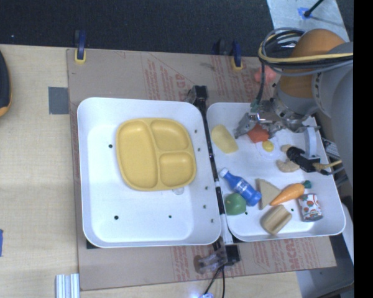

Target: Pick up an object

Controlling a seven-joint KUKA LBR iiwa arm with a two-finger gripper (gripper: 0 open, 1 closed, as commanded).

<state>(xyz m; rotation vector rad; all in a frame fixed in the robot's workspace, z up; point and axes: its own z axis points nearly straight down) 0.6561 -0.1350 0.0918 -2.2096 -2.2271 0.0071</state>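
Two white bins sit side by side on the worktop (31, 166). At nine o'clock, the left bin (99, 216) holds a yellow divided plate (155, 153). At three o'clock, the right bin (326, 228) holds a carrot (287, 194), blue bottle (241, 187), green ball (235, 204), small can (310, 207) and pale lemon (224, 139). The claw (256, 126) hangs at the right bin's twelve o'clock end, fingers spread, just beside a small red object (259, 135), gripping nothing.
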